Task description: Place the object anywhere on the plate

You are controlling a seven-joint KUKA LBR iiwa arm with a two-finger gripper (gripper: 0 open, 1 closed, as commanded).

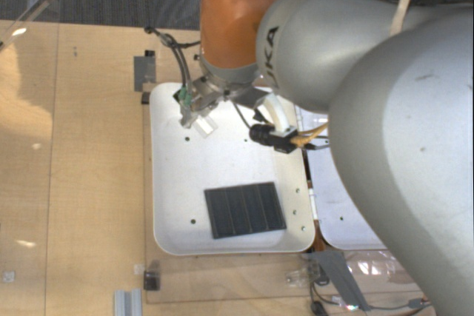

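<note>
A dark grey ribbed square plate (244, 209) lies flat in the near part of the left white bin (172, 181). My gripper (194, 112) hangs over the bin's far left corner, under the orange wrist band (231, 15). A small white block (205, 126) shows right at the gripper's tip; whether it is held or lies on the bin floor I cannot tell. The block is well apart from the plate, toward the far side of the bin.
The big grey arm covers the right half of the view and most of the right bin (342, 222). A black cable connector (270, 137) hangs beside the gripper. Small brackets sit on the wooden bench (74, 159) around the bins.
</note>
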